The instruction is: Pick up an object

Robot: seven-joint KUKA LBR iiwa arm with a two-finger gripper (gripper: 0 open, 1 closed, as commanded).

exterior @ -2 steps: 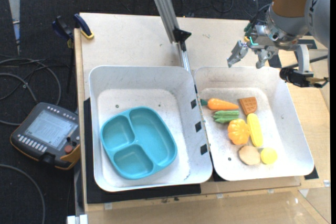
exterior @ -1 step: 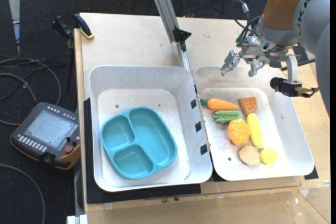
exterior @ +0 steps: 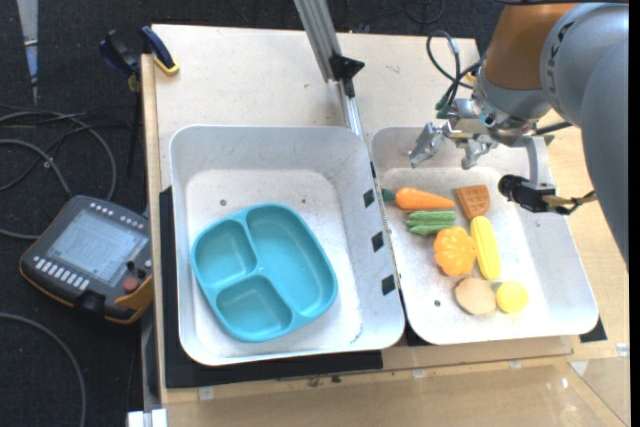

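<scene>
While the gripper (exterior: 449, 146) hangs spread and holding nothing over the right bin (exterior: 560, 310), the carrot (exterior: 424, 200) lies just below; the left bin (exterior: 200, 165) holds a blue tray (exterior: 262, 270).

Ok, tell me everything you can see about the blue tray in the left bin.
The blue tray is a light blue, smooth, plastic-looking dish with rounded corners, divided by raised ridges into three compartments. It lies flat and right side up on the floor of the left bin, turned at an angle to the bin's walls, toward the near side. Nothing else touches it.

no readable text, labels, brands or numbers anywhere on view
</scene>
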